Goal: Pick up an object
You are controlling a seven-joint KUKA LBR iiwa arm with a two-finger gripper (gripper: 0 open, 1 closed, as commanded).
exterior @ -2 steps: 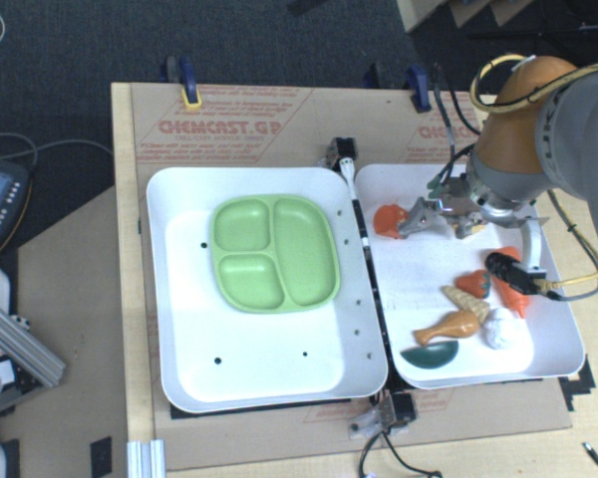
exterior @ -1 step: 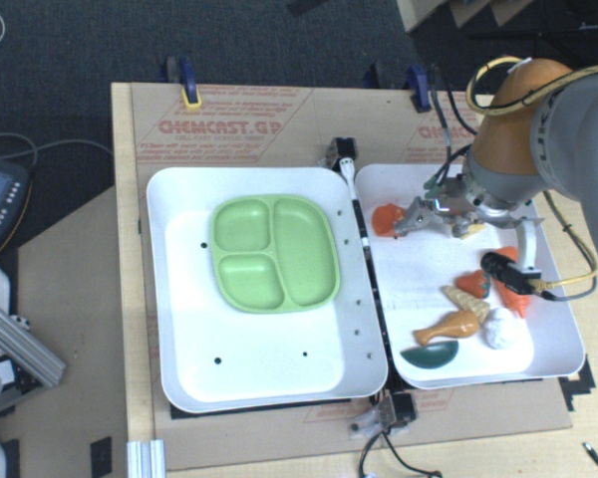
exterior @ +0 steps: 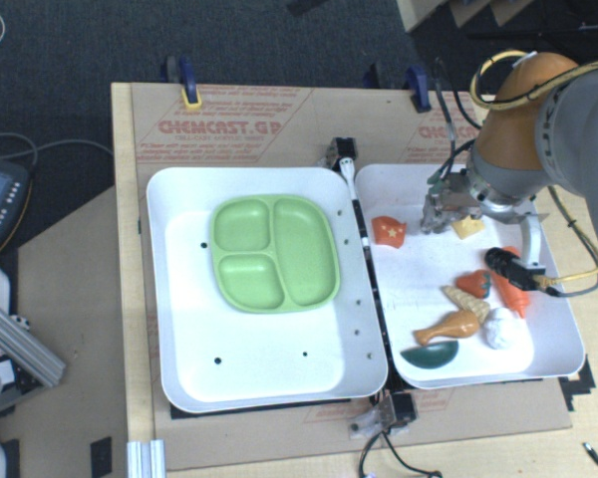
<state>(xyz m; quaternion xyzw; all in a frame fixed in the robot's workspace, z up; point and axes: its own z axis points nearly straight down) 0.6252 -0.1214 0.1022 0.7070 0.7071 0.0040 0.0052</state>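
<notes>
One green plate [exterior: 276, 252], two bins [exterior: 179, 297], one tool [exterior: 441, 210].

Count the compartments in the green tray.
3. On the green tray in the left bin: one upper-left, one lower-left, one long one on the right.

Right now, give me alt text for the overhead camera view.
The gripper hangs low over the right bin, between a red block and a yellow block. The left bin holds a green divided plate.
</notes>
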